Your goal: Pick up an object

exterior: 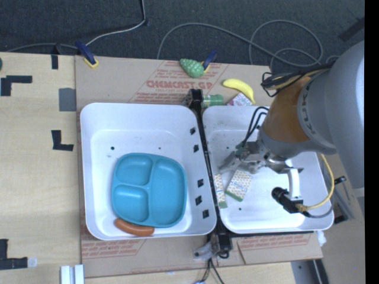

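Note:
The grey arm with its orange band (284, 114) reaches into the right bin (266, 218) from the right. Its gripper (238, 158) hangs low over the bin's left half, just above a flat white packet with green print (238, 186) that lies on the bin floor. A second small patterned packet (220, 189) lies against the divider, left of the first. Nothing shows in the gripper. In the left bin (100, 123) rests a blue divided plate (149, 189), with an orange sausage (134, 228) at its front edge.
Behind the bins on the cardboard lie a yellow banana (238, 89) and a green knobbly object (192, 67). Blue clamps (87, 54) hold the cardboard's back edge. A black cable with a yellow wire (288, 201) hangs from the wrist over the right bin.

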Controlling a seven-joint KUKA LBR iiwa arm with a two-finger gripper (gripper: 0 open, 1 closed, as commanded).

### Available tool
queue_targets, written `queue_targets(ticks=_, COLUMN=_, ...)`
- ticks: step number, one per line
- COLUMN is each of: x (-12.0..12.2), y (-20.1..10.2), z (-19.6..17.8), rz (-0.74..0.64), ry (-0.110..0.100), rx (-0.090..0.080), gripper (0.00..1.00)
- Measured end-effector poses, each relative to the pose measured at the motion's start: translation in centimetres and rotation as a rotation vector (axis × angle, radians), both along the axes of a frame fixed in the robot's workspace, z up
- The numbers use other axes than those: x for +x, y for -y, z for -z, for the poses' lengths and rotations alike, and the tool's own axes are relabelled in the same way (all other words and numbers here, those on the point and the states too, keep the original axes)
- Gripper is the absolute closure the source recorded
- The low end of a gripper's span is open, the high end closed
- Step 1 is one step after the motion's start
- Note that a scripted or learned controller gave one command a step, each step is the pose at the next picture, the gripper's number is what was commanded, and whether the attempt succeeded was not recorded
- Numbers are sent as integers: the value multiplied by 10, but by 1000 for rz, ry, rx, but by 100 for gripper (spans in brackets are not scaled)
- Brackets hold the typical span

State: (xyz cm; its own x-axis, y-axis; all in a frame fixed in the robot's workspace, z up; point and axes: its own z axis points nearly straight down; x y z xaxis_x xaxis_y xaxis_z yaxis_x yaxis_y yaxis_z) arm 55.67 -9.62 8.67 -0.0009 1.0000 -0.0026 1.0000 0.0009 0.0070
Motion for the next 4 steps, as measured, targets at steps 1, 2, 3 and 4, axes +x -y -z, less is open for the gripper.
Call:
queue_targets(ticks=1, x=106, y=41, z=-10, rz=-1, ry=-7, rx=1, gripper=0)
queue_targets(ticks=2, x=64, y=5, z=1, rz=0, ry=-6, rx=1, gripper=0)
queue_targets(ticks=3, x=112, y=4, z=2, rz=-1, ry=-5, rx=1, gripper=0)
queue_targets(ticks=4, x=92, y=0, z=1, rz=0, ry=-6, rx=0, gripper=0)
